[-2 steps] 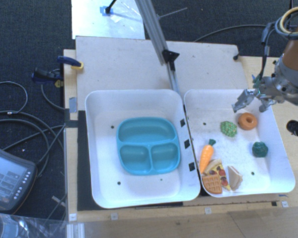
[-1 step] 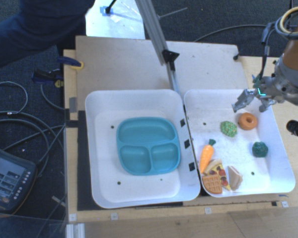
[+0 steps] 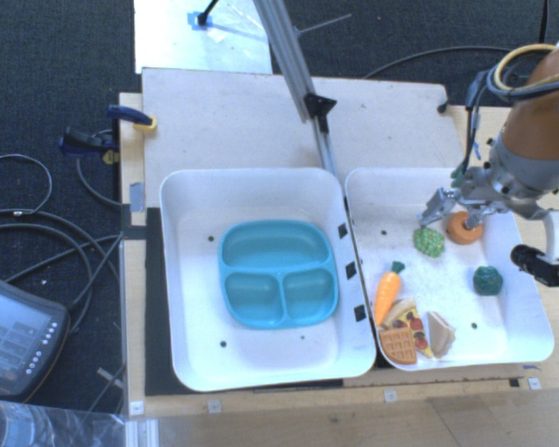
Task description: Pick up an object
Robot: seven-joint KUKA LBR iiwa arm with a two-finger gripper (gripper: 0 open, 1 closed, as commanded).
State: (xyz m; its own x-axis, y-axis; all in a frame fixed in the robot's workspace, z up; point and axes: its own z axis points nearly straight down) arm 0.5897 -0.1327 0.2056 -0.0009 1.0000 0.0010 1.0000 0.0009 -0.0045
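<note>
I see the arm (image 3: pixel 540 110) coming in at the upper right of the frame, wrist down over the right bin (image 3: pixel 531 343). The gripper (image 3: pixel 458 212) sits low over the upper part of that bin. Two metal fingers (image 3: pixel 435 207) splay out toward the left and down; there's a visible gap between them with nothing in it, so I read the jaws as released.

Closest items to the jaws: an orange round piece (image 3: pixel 464 228) right under the fingertips, partly covered by them; I can't tell if there's contact. A green lumpy piece (image 3: pixel 429 241) lies just below and left of the fingertips, touching or nearly touching the orange one. Neither is between the fingers.

Rest of the right bin: a dark green piece (image 3: pixel 488 280) at right centre, well apart from the jaws. A carrot (image 3: pixel 387 291) lies near the bin's left wall, tip down. Below it, in the lower left corner, a cluster: a pizza slice (image 3: pixel 409 318), a waffle (image 3: pixel 399 345) and a tan wedge (image 3: pixel 441 332), all touching or overlapping.

Left bin (image 3: pixel 186 343) holds a blue divided plate (image 3: pixel 279 273), roughly centred, three compartments.

Off the bench, a pendant (image 3: pixel 14 336) lies on the floor at lower left with cables (image 3: pixel 37 240) around it. A grey pole (image 3: pixel 289 45) runs diagonally from top centre down to the seam between the bins.
</note>
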